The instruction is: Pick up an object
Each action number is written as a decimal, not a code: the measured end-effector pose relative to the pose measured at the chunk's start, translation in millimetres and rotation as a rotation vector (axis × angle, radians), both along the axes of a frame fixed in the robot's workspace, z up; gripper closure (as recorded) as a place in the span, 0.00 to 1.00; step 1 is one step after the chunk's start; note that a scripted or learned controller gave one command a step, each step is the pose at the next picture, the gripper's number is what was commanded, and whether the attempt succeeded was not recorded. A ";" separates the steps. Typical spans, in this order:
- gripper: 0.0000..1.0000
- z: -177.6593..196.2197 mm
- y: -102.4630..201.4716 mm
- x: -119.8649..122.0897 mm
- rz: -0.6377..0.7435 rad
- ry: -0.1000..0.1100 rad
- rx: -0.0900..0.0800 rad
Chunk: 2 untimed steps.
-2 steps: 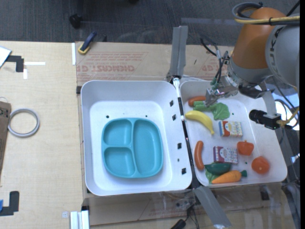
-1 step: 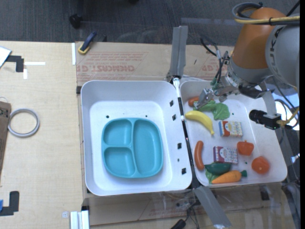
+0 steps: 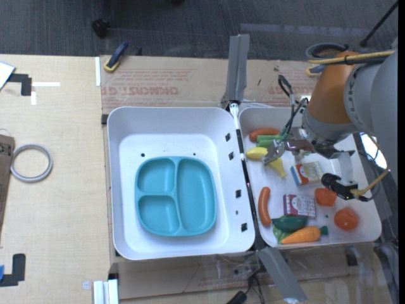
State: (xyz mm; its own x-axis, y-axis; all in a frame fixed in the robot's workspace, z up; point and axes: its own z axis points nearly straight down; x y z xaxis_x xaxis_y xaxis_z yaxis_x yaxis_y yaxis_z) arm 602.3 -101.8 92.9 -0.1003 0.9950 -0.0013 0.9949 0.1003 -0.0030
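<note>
The arm (image 3: 354, 100) is reaching into the right bin (image 3: 373, 223) from the right, and its gripper (image 3: 276, 151) is hanging low over the bin's upper left part, right at the banana (image 3: 269, 160). Whether the gripper is open or closed is not possible to tell here, nor whether the banana is actually being gripped.

The banana is looking like the likeliest target. To do this step well, the gripper should be straddling the banana across its narrow width, settling fully down before closing, then lifting straight up so the neighbouring hot dog (image 3: 264, 133) is not being dragged along.

The right bin is holding a jumble: another sausage (image 3: 264, 206) at the left wall, a small carton (image 3: 308, 172), a red packet (image 3: 299, 205), a green pepper (image 3: 290, 223), a carrot (image 3: 302, 235) and a tomato (image 3: 346, 218). The left bin (image 3: 126, 128) is holding just a blue divided plate (image 3: 176, 196), lying flat in the middle.
</note>
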 end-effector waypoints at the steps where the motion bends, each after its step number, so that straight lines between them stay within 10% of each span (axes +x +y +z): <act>1: 1.00 8.7 -0.8 -0.3 0.001 0.002 -0.001; 2: 1.00 97.8 95.4 -43.1 -0.249 0.000 0.000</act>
